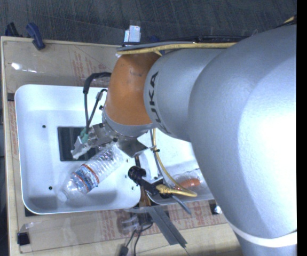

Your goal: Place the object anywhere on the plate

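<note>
While the big grey arm (238,116) sprawls over the right side of the view, its orange band sits above the wrist and the gripper (84,143) hangs low over the left bin (21,116). Whether that gripper is clenched or released, I cannot tell; the tip is a small pale blur from this angle.

Now the bottle (92,175): clear plastic, crinkled, with a red and blue label round its middle. It lies on its side on the bin floor, just beside the gripper on the side nearer the viewer, and it runs at a slant from under the wrist out toward the bin's near corner. Contact between the two is too close to call, and nothing shows the bottle gripped.

Directly beneath the gripper, and reaching a little beyond it away from the arm, a dark flat rectangle (68,137) rests on the white floor.

Back along the arm from the gripper, well apart from it, a sliver of the right bin (177,159) peeks out under the arm. An orange thing (189,183) lies there, too hidden to name.

Far beyond the gripper, at the bench's (52,57) distant corner, a blue clamp (34,36) bites the edge.
</note>
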Robot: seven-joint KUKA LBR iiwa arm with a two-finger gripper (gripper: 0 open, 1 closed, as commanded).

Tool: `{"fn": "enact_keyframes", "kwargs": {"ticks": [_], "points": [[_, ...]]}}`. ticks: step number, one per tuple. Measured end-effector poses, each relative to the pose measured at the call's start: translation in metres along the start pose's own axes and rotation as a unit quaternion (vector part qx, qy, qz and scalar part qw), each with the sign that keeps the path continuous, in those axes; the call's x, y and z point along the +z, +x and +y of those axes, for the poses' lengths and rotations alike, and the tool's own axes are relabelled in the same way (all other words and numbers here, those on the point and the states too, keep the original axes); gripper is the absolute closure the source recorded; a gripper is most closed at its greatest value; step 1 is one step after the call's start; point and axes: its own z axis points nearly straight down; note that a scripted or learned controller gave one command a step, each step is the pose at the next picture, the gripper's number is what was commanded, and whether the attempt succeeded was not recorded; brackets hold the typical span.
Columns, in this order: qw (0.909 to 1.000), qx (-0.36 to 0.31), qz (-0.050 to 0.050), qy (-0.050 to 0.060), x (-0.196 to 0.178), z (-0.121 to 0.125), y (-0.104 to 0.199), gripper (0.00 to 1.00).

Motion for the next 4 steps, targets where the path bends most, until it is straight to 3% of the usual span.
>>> {"fn": "enact_keyframes", "kwargs": {"ticks": [1,2,3,4], "points": [[1.0,-0.002,0.0,0.001,-0.009,0.001,0.0,1.0],[1.0,-0.002,0.0,-0.002,0.0,0.005,-0.053,1.0],[0.9997,-0.025,0.0,-0.002,-0.034,0.042,0.09,1.0],[1.0,-0.005,0.0,0.001,0.088,-0.022,0.069,1.0]]}}
